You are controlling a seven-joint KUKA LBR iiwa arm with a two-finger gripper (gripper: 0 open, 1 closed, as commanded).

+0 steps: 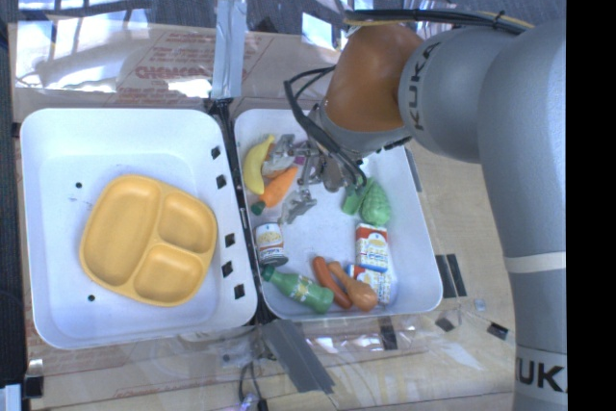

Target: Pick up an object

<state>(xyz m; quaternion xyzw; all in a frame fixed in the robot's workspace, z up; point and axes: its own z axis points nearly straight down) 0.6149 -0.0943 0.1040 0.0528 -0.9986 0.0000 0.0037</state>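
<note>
Carrot [280, 185] looks like the likeliest target: orange, lying at a slant in the upper left of the right bin [426, 250], green end down-left, just beside the banana [255, 164], which curves along the bin's left wall. Claw [310, 176] is low over this corner, metal parts right next to the carrot's upper end, maybe touching. Can't tell if the claw is open or closed, too much clutter and glare on the metal; nothing visibly gripped. Judgement: arm is at the reach-in or descend step, pick not yet done.

Rest of right bin: green pepper-like thing [372, 203] to the right of the claw, near the right wall. Small can [270, 244] by the left wall below the carrot. Green bottle [300, 290] lying flat along the bottom edge. Sausage-like orange pieces [339, 282] next to it, then a white carton with a label [373, 257] lying down at lower right. Items are loosely scattered, most lying flat, so probably dumped in for random picking.

Left bin [48, 207] holds a yellow divided tray [146, 238], flat, three compartments, nothing in them.

Arm's orange band [366, 77] sits above the bin's top edge, grey links running off to the right. Cardboard [164, 63] lies on the tabletop behind both bins.

Risk: the banana is tight against the carrot, so the claw could nudge or catch both.
</note>
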